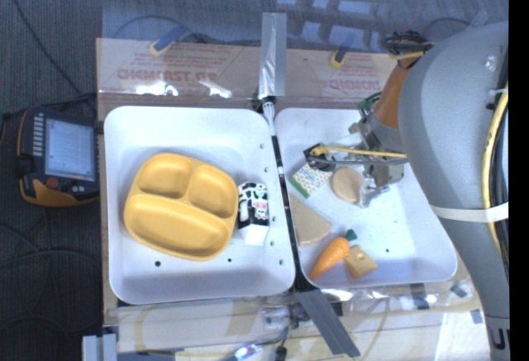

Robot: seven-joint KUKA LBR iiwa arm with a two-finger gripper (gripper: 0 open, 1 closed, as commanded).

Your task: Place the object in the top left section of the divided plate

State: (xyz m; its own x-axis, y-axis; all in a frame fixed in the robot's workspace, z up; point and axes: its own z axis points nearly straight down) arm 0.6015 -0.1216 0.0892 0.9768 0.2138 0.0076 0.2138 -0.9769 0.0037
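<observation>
Pincer is low in the right bin, toward its upper middle, on the grey arm entering from the right. Grasp state: cannot tell from this angle, and no item is visibly held. Just beside the pincer, on its left and possibly touching, lies a tan round disc, flat on the bin floor. Further left is a green-and-white printed card, tilted, near the divider between the bins. Below it a tan flat slice rests against the right bin's left wall. Near the front of that bin an orange carrot lies at a slant, its leafy end just beside a small tan block. Which of these is the task's object cannot be determined; all of them lie in the right bin, well apart from the plate. In the left bin the yellow divided plate sits roughly centred, with two small sections along its upper side and one long section below. Its top left section is the small one further from the divider. A black-and-white cow-patterned carton stands just beside the plate's right edge, outside it, close to the divider. Both bins sit side by side on the worktop. An orange-and-black handheld screen unit lies to the left, off the bins.
</observation>
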